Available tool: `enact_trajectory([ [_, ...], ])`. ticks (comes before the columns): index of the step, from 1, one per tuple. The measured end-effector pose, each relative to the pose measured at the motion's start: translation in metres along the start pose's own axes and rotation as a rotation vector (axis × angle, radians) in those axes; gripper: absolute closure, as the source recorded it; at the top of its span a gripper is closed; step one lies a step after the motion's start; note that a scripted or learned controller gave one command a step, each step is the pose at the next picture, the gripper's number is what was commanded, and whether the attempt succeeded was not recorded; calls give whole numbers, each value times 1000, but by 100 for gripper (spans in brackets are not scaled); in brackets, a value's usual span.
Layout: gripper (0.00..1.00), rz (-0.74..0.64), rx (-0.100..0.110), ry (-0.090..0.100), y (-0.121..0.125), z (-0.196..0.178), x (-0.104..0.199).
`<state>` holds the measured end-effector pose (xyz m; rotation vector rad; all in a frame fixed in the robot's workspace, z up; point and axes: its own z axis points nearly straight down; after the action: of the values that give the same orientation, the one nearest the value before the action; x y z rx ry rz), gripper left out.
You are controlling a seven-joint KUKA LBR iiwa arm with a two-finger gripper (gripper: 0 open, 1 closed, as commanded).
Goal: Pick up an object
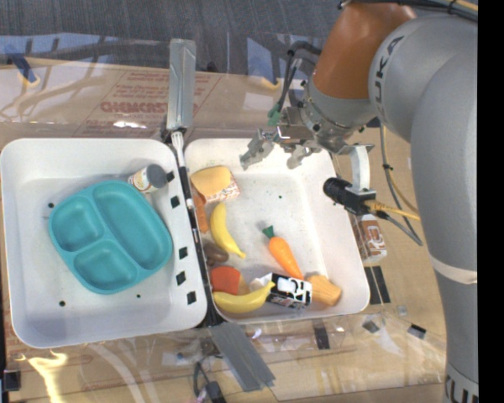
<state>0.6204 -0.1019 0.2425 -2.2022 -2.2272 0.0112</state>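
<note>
The hand (275,149) hangs over the far rim of the right bin (340,250), its two fingers spread apart with nothing between them. One fingertip (254,153) points down toward the bin's far left corner, the other sits just to its right.

Nearest below the hand lies a yellow wedge with a pale printed label (216,183), close to the divider between the bins. Just in front of that lies a small banana (224,231), and to its right, nearer the middle of the bin floor, an orange carrot with a green top (283,255). All three are well apart from the fingers.

Along the near wall of the right bin a second banana (244,299) rests against a red-orange piece (226,279). Beside them lie a black-and-white printed packet (291,291) and an orange lump (325,290), which may be touching; the slant of the view makes that hard to judge.

The left bin (34,309) holds a teal divided tray (109,235), and a small bottle with a grey cap (149,177) lies at its far right corner.

A black fitting with cables (349,195) hangs off the arm over the right bin's right wall.
</note>
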Motion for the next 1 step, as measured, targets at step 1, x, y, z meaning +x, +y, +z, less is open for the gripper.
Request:
enact_trajectory([
  [1, 0, -5, 4, 2, -55, 147, -21],
])
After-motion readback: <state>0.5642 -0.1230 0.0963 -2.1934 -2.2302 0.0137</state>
